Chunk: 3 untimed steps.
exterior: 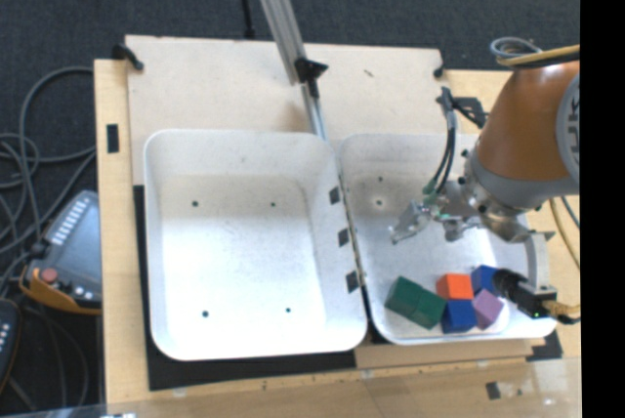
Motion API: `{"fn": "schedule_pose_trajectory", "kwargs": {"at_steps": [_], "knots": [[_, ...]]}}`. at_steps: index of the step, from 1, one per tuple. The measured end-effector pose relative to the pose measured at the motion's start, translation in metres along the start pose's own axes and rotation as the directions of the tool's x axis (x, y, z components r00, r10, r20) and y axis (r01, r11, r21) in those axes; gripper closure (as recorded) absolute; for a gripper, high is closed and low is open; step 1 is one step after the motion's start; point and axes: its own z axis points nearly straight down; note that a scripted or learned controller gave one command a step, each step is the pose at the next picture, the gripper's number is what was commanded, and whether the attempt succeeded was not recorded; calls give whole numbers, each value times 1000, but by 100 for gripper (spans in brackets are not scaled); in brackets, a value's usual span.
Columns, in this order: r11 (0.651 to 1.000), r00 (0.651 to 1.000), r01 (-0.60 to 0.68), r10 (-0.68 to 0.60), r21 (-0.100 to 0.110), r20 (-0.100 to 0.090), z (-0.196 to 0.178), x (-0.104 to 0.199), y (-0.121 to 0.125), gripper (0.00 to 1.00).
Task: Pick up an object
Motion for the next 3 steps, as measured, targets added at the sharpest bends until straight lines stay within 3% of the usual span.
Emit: {"fn": "schedule_pose_trajectory", "kwargs": {"at_steps": [1,2,3], "knots": [[1000,1000,-2,2,-1,0,-15,2,-32,0],[1000,1000,8,-8,-10,1,-71,55,38,0],[1000,1000,2,-2,-11,4,-134,31,92,0]]}}
